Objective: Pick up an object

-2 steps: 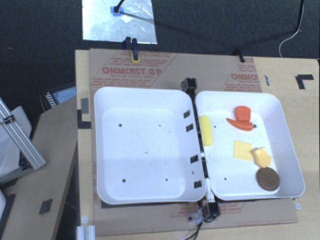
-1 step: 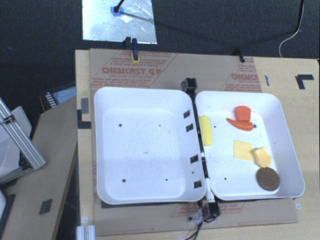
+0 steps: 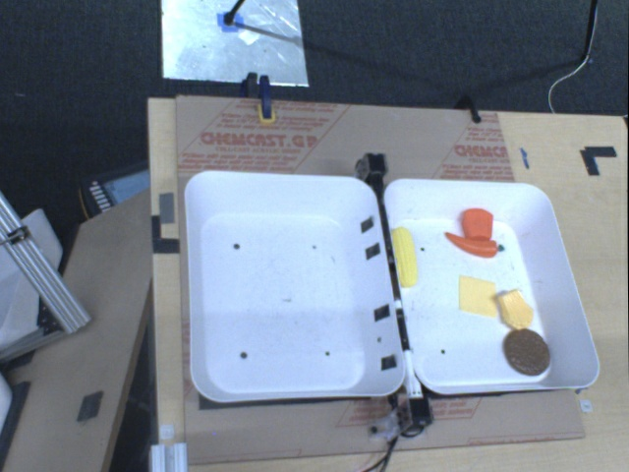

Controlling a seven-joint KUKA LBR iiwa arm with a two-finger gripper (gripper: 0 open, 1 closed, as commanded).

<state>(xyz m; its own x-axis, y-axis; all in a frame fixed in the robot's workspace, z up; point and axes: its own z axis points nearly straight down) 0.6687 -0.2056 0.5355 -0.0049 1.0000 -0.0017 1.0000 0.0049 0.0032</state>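
Camera view: five objects are seen in the right bin (image 3: 437,362). A yellow cob (image 3: 404,256) is laid beside its left wall, an orange piece (image 3: 476,232) near the far wall, and a yellow slice (image 3: 478,296), a yellow chunk (image 3: 515,309) and a brown disc (image 3: 527,351) toward the right. The state of the claw cannot be told.

Robotics lab test bench.
Two shallow white bins (image 3: 285,283) clipped side by side on a protective-paper-covered board (image 3: 334,131); aluminium framing rail (image 3: 34,264) at left; loose cables (image 3: 580,57) across dark carpet; taped metal sheet (image 3: 234,28) behind.
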